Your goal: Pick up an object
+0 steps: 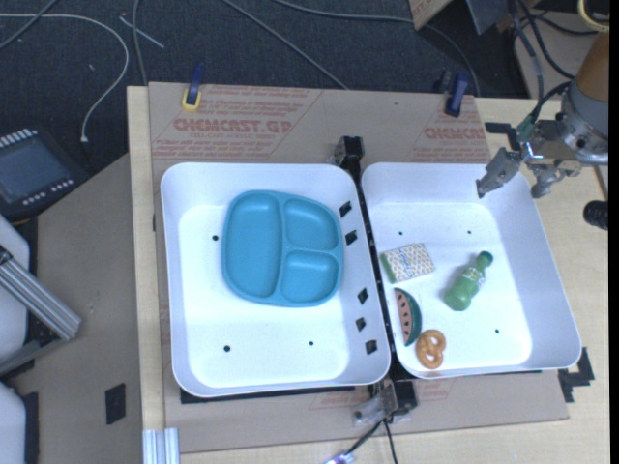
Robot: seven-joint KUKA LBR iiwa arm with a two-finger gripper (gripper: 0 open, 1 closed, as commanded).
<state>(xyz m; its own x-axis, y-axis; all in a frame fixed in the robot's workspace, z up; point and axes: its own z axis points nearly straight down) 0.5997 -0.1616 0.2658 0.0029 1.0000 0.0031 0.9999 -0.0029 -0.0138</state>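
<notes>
Left bin (184, 259): a shallow white tray holding 1 blue plate (282, 247) with 3 compartments, lying flat near its middle.

Right bin (542, 288): a shallow white tray touching the left one along a black centre seam; 4 small objects sit in its lower left part.

Patterned packet (407, 261): a small flat square, nearest the seam, slightly tilted.

Watermelon slice (407, 315): a toy wedge just below the packet, its curved edge running top to bottom.

Pretzel (430, 347): a small brown twist near the bin's front rim, just beside the slice.

Green bottle (467, 282): lying on its side, to the right of the packet and apart from it; its long axis runs diagonally, cap toward the upper right, base toward the lower left.

Gripper (507, 174): hovers over the right bin's upper right corner, its 2 fingers spread apart with nothing between them, though the far finger is hard to make out.

Key relation: the bottle is the object nearest the jaws, lying below them and a little to the left in the view; its cap end points roughly toward the gripper.

Likely next need: a move down and left, with the fingers turned to close across the bottle's narrow width.
</notes>
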